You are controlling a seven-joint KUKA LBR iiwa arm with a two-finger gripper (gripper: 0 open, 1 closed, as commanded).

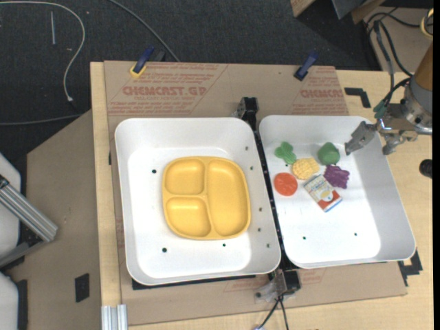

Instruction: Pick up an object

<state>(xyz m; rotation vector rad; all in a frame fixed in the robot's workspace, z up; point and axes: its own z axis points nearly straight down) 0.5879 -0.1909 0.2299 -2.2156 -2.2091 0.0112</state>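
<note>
From my remote station I saw the gripper (377,137) hanging over the upper right part of the right bin (385,212), with its two fingers apart and nothing between them. The small objects lay in a loose group in the upper left half of that bin, so all of them were to the left of the gripper and a little lower in the view. The nearest one was the green piece (328,152), just left of the near finger (359,139); the purple piece (337,176) was below it. Further left were the yellow corn (305,167), the red tomato (285,183), a second green piece (285,151) and the small box (323,192). The box lay with its long axis on a diagonal, from upper left to lower right. I judged that the next move needed a short travel to the left and then a descent. The left bin (137,184) had only the yellow tray (206,198) and was well apart from the gripper.
</note>
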